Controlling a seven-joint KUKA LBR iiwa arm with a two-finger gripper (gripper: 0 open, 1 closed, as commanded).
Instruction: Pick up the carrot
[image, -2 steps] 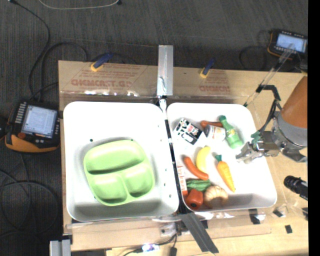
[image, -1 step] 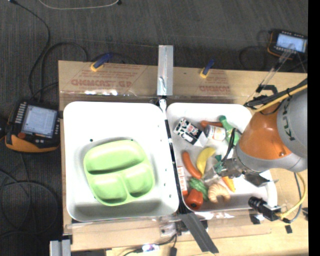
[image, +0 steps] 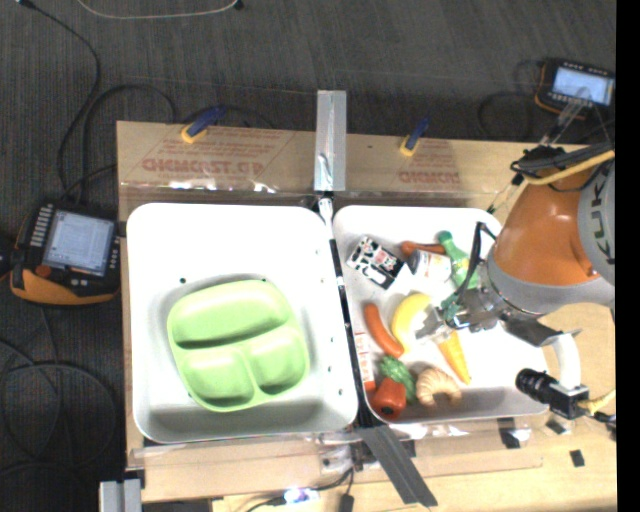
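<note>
Camera view: an overhead, slanted look at a surface (image: 150, 145) carrying two white bins. The arm (image: 545, 250) reaches in from the right, and its claw (image: 450, 318) hangs low over the right bin (image: 510, 385), among a scatter of toy food.

The carrot (image: 455, 355), an orange cone, lies just below the claw, its broad end close under the claw and its tip pointing away toward the bin's front edge. Whether the claw is touching it cannot be told. A banana (image: 408, 315) sits just left of the claw, a red sausage (image: 383, 330) further left, and a croissant (image: 435, 385) below and to the left, near the carrot's tip. A green bottle (image: 455, 255) stands just above the claw. Well to the left, the other bin (image: 150, 240) holds a green tray (image: 238, 342).

The step in hand looks like the approach or the first closing on the carrot; it has not been lifted. How wide the claw stands cannot be told, since dark parts blur together, and nothing is clearly gripped. The next move probably calls for settling squarely over the carrot's thick end, closing firmly, and rising without catching the banana.
</note>
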